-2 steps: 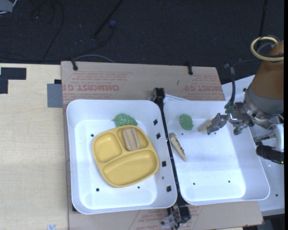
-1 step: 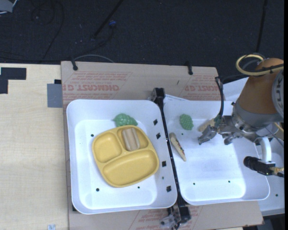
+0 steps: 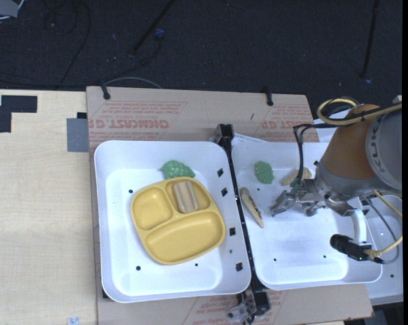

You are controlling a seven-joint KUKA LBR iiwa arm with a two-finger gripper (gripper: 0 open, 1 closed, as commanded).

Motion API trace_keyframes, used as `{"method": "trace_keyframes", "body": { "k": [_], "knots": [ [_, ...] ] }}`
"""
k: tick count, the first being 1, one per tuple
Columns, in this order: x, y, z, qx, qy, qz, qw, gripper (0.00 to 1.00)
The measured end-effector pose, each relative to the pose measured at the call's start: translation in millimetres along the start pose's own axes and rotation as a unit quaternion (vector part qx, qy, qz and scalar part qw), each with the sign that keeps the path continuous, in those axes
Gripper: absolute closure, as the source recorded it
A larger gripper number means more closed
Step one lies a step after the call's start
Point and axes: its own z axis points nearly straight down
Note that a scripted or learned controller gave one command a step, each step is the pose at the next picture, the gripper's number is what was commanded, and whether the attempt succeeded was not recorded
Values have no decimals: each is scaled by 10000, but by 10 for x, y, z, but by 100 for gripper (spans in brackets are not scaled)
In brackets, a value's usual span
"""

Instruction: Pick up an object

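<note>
We see the tool [image 3: 280, 206] low in the right white bin [image 3: 306, 266]; we cannot tell its grip. Just left lies a tan banana-shaped piece [image 3: 251, 208], a green knobbly lump [image 3: 263, 172] beyond. In the left white bin [image 3: 116, 175], a yellow divided plastic plate [image 3: 180, 239] carries a brown sausage-shaped piece [image 3: 185, 196].
</note>
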Motion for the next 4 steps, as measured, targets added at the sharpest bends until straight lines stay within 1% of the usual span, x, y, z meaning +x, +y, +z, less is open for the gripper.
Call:
{"method": "trace_keyframes", "body": {
  "k": [1,2,3,4],
  "knots": [
    [-12,6,-135,-15,-4,17,10000,100],
    [-30,110,-681,-58,-15,-10,10000,100],
    [-36,113,-1149,-57,-16,-10,10000,100],
    [460,96,-1078,-26,1,-25,10000,100]
  ]
}}
